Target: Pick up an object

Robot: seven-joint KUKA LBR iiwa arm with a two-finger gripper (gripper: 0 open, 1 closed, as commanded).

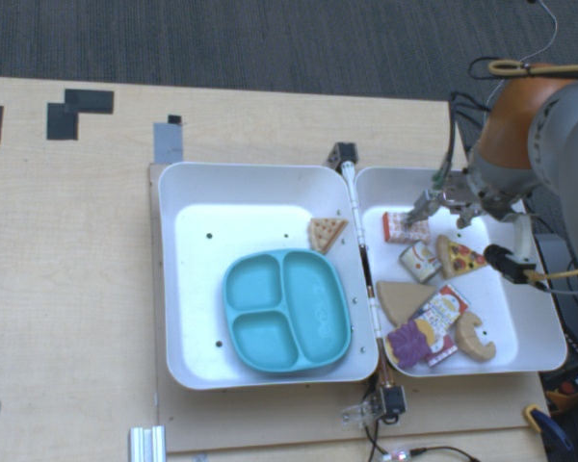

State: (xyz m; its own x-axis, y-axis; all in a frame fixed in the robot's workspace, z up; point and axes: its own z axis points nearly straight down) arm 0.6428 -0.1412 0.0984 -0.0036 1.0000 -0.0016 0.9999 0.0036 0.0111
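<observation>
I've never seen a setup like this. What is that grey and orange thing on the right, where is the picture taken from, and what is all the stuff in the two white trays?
The picture comes from one camera fixed above a wooden bench, looking down at a slant. The grey and orange thing is a robot arm reaching in from the right. At its end is a two-finger gripper, its "hand", which hangs over the far part of the right bin, just above a small red and white packet. I cannot see anything between its fingers.

The left bin holds a blue divided plate and a toy waffle wedge beside it. The right bin holds a jumble of small toy foods: a pizza slice, a tan wedge, a colourful packet, something purple and a tan curved piece.
</observation>
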